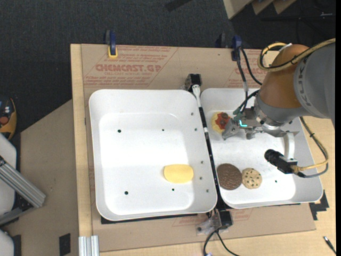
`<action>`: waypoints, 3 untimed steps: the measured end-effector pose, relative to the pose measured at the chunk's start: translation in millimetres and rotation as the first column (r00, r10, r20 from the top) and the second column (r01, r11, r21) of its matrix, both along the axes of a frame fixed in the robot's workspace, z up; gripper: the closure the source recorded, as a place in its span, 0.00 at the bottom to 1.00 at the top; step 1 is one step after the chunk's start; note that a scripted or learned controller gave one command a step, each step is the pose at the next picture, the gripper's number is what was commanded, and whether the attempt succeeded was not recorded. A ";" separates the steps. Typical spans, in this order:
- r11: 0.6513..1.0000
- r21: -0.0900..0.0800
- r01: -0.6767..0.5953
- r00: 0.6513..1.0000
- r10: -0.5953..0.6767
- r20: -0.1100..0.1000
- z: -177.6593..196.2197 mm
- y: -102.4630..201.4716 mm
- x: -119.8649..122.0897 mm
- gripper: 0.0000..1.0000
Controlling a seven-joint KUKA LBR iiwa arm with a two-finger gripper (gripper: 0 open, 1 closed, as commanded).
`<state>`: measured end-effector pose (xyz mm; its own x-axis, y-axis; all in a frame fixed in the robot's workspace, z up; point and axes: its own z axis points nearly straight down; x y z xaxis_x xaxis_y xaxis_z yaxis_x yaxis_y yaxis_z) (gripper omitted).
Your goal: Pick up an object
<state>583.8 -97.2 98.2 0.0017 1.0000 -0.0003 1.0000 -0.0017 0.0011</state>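
My gripper [238, 133] hangs low over the back left part of the right bin [303, 193], open, with nothing seen between its fingers. A small red and yellow toy [219, 121] lies just left of it, touching or nearly touching the left finger [227, 133]. Nearer the front of this bin a dark brown round cookie [229, 176] lies beside a lighter chocolate-chip cookie [251, 178]. A yellow oval piece [178, 173] rests in the left bin [106, 143], towards its front right.
The raised wall between the two bins [205, 137] runs close to the left of the gripper. A black cable fitting [278, 160] and cables hang from the arm [290, 84] over the right bin's right side.
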 end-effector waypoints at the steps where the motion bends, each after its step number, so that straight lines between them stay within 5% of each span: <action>1: 1.000 -0.003 -0.003 1.000 0.003 0.006 -13.1 -27.7 78.9 0.00; 2: 1.000 0.002 0.002 1.000 -0.002 -0.007 -13.6 -44.3 23.2 0.00; 3: 1.000 0.000 -0.007 1.000 0.007 0.006 -12.8 -4.6 78.0 0.00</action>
<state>661.8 -101.7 85.4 -0.0053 1.0000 -0.0005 1.0000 0.0053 0.0067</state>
